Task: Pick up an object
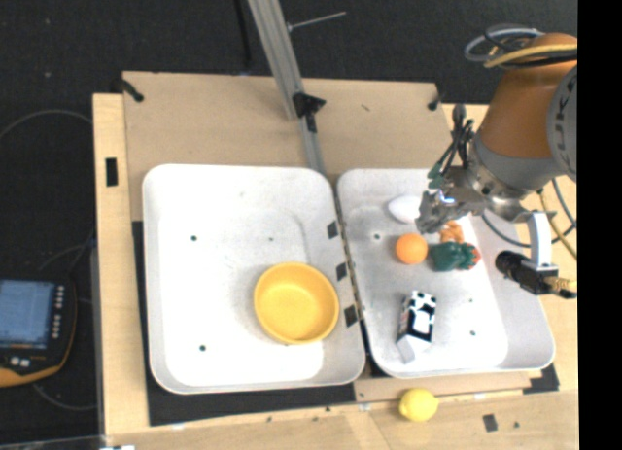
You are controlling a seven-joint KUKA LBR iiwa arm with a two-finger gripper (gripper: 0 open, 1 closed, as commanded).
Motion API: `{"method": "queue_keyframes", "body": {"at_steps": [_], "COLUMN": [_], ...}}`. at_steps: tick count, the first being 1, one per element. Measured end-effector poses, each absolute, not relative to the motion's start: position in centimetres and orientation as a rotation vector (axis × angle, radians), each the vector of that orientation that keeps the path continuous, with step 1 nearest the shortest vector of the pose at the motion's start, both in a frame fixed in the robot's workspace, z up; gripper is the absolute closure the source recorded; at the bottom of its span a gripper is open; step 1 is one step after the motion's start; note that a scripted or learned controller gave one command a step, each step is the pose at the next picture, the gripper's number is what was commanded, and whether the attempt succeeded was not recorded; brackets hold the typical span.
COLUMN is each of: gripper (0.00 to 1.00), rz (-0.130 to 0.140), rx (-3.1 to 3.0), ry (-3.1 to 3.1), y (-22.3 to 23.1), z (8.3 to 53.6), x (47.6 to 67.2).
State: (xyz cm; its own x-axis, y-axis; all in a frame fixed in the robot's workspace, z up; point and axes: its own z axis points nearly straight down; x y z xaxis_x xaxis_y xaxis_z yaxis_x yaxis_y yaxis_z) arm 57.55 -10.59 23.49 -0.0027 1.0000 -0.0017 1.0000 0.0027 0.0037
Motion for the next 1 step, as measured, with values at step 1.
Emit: {"method": "queue_keyframes", "body": {"at_steps": [1], "gripper": [1.0], "rz": [0.004], "rx": [2.215], "ry": [2.224], "y": [-10.67], "z": [25.01], "x": [57.66]}}
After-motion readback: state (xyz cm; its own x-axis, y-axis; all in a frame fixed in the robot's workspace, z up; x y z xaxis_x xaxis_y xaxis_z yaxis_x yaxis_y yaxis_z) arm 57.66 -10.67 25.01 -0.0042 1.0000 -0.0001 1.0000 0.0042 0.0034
